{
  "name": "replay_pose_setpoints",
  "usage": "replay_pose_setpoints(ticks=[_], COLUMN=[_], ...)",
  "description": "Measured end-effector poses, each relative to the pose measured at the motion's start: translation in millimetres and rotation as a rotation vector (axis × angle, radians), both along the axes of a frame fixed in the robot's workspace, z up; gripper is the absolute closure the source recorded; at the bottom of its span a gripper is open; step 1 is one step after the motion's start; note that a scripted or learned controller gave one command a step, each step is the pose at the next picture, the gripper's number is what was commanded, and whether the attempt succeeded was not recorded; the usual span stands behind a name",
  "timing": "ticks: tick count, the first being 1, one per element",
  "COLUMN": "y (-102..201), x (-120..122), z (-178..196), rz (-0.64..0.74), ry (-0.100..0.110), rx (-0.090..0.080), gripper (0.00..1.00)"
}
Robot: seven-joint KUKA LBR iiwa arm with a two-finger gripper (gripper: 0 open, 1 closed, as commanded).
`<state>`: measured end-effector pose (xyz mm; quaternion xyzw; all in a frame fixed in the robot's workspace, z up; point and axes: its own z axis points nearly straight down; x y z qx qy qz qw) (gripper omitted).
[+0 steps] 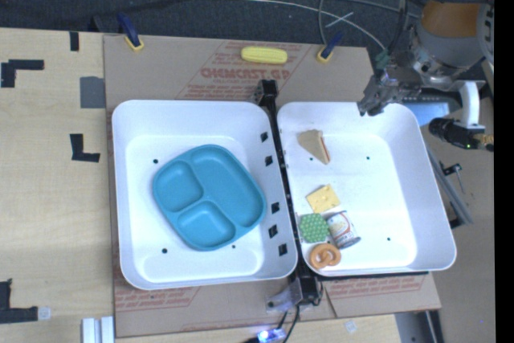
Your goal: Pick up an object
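Note:
The right bin (pixel 401 197) holds several small items: a tan wedge (pixel 316 145) near its back left, a yellow cheese-like square (pixel 323 198), a green patterned piece (pixel 314 227), a small can (pixel 345 230) and an orange pretzel-like ring (pixel 325 256) at the front left. My gripper (pixel 374 102) hangs over the bin's back right corner, well away from all of them. Nothing shows between its dark fingertips.
The left bin (pixel 136 173) contains a blue divided plate (pixel 209 195). A yellow banana-shaped object (pixel 263 55) lies on the cardboard behind the bins. Clamps (pixel 132 36) and cables sit at the back edge. The arm's body (pixel 450 20) fills the upper right.

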<state>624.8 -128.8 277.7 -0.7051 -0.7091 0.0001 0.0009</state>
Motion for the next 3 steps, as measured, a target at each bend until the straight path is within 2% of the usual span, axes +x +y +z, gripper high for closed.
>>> replay_pose_setpoints(ticks=[1,2,3], y=[47.1,97.1,144.5], x=[-21.9,-49.9,-56.5], z=[-21.4,-25.0,-35.5], rz=[-0.001,0.000,0.000], ry=[0.003,0.002,0.002], rx=[0.000,0.000,0.000], gripper=[1.00,1.00,1.00])
